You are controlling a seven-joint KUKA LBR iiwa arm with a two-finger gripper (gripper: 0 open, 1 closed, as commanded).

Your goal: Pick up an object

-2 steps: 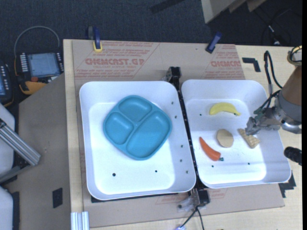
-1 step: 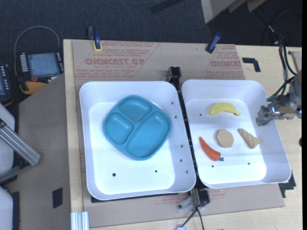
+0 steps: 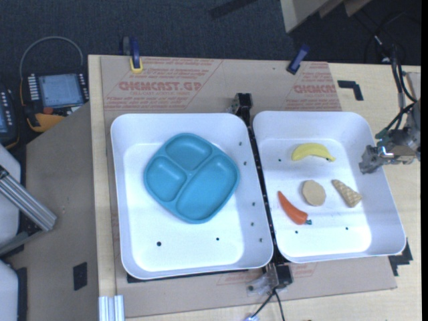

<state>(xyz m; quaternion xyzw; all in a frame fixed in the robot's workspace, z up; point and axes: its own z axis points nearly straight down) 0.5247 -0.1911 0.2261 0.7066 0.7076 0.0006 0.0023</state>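
The right-hand bin [image 3: 384, 209] carries four small things, all well apart from its walls except the banana [image 3: 312, 153], which lies toward the far edge, curved and lying flat. Nearer the middle sit a round tan piece [image 3: 313, 193] and, just beside it toward the right wall, a tan cone [image 3: 347, 193]; the orange carrot [image 3: 292, 208] lies slantwise toward the bin's left wall. All look like light, stiff toy food with smooth skins, likely a little slippery; none seems fragile. The banana would best be taken across its thick middle, the carrot across its body rather than its thin tip, the cone at its wide end, and the round piece across its width. The left-hand bin [image 3: 134, 246] holds a blue divided plate [image 3: 192, 177] at its centre, broad and shallow, awkward to pinch except at its rim. The gripper [image 3: 376, 158] hovers at the right edge of the right-hand bin, over its rim; how its fingers stand I cannot tell, and nothing shows between them.
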